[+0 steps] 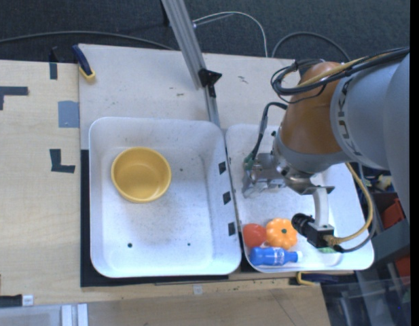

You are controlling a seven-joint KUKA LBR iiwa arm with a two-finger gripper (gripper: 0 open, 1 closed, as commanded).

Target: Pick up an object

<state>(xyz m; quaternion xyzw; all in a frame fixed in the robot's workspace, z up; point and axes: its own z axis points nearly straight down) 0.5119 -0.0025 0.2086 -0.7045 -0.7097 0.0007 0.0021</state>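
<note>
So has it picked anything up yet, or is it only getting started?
Nothing looks picked up yet. The yellow bowl sits alone in the left bin. The red piece, the orange pumpkin and the blue bottle all lie at the right bin's near edge. The hand is over that bin, farther back than the three things. The grasp and lift are left.

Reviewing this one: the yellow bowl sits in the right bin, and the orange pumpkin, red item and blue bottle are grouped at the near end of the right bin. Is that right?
Not quite. The camera view shows the yellow bowl in the left bin, not the right one. The rest stands: the orange pumpkin, red item and blue bottle are grouped at the near end of the right bin.
</note>
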